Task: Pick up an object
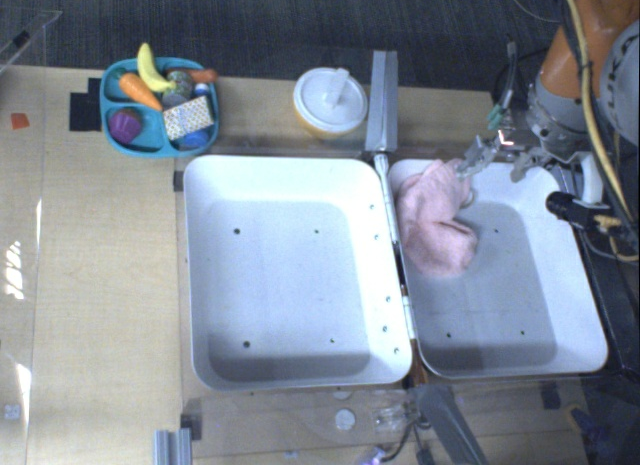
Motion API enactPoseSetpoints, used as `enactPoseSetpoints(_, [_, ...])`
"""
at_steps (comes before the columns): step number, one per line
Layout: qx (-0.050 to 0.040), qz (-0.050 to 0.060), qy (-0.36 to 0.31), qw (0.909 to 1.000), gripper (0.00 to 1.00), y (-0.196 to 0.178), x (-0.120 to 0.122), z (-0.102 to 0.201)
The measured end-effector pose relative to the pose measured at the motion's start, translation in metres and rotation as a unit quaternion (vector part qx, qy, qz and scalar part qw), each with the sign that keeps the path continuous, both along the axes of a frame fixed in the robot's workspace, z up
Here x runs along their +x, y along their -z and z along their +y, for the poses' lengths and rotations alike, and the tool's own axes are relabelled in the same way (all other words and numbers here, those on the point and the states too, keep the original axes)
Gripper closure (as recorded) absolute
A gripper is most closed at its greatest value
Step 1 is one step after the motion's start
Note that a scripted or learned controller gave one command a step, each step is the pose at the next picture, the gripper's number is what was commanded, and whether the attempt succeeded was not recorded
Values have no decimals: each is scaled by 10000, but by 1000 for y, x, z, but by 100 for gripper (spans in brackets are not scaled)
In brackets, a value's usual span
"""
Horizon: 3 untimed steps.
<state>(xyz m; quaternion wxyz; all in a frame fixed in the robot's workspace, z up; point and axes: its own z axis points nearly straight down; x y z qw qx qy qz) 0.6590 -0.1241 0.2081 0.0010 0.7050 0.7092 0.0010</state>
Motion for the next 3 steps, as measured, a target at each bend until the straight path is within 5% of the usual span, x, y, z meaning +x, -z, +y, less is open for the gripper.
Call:
enactPoseSetpoints(1, [-13, -35, -1041, 9946, 0, 109, 12, 0])
enactPoseSetpoints(2, [-41, -98, -2212, 9752, 0, 114, -23, 16])
enactPoseSetpoints(3, [-27, -116, -2223, 9749, 100, 102, -21, 18])
